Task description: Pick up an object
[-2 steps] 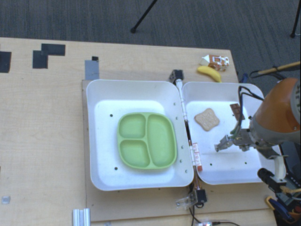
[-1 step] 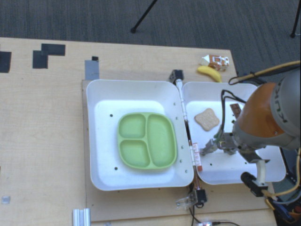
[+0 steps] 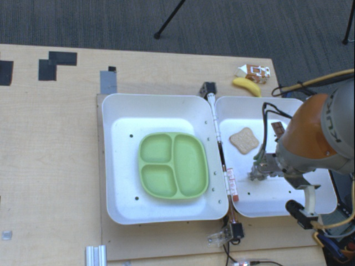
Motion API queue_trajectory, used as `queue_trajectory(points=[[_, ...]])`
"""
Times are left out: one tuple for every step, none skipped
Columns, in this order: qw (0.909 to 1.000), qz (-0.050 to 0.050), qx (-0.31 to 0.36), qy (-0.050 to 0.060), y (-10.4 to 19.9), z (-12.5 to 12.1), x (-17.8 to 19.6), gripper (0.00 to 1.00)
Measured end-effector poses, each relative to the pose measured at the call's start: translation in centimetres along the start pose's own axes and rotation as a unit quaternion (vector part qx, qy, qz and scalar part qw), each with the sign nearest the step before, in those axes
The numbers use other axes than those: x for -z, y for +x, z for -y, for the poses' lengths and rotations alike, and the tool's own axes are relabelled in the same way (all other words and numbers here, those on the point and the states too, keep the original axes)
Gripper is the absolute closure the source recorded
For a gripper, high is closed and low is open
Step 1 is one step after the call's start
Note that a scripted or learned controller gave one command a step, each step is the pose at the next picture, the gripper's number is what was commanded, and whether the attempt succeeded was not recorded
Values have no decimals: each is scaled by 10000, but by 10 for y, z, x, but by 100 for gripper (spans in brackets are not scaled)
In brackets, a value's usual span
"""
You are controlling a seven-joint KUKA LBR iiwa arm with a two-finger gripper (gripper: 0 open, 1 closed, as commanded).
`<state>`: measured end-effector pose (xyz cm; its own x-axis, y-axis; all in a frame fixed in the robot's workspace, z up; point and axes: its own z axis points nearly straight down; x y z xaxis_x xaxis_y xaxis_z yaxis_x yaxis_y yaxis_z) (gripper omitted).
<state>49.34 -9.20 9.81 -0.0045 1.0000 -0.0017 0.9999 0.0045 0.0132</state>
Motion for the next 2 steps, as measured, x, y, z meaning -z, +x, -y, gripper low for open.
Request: queue_trajectory(points=[[10000, -1, 2, 2, 0, 0, 0, 0], [10000, -5, 17, -13, 1, -2, 10, 100]])
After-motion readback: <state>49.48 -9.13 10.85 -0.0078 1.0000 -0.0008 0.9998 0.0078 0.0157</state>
